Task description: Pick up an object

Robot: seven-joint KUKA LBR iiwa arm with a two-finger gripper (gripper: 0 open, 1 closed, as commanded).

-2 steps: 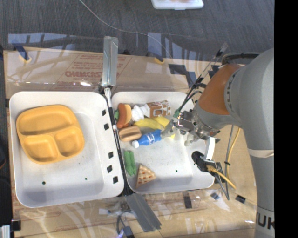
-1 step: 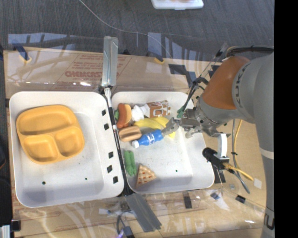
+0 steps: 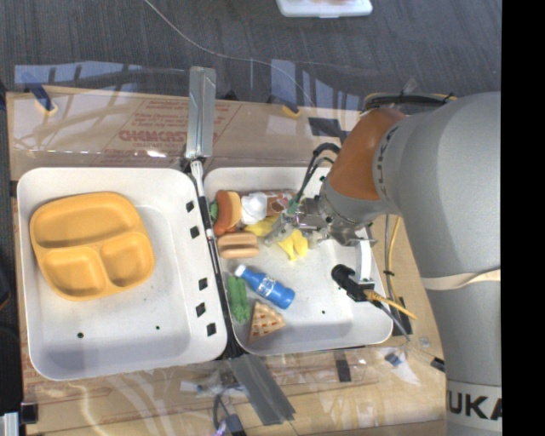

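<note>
Cardboard-lined bench [image 3: 153, 128] bears two white bins [image 3: 51, 341] on dark carpet [image 3: 102, 30].

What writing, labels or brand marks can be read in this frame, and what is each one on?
"KUKA", cut off at the frame edge: on the grey arm base.
Red print, mirrored and too blurred to read: on the cardboard sheet behind the bins.
Label on the blue bottle: too small to read.

Dark grey ribbed carpet [image 3: 102, 30] spans twelve o'clock. A white tray [image 3: 324, 7] sits at one o'clock. Below it, a cardboard-covered bench [image 3: 128, 128] under glossy clear plastic sheeting.
</note>
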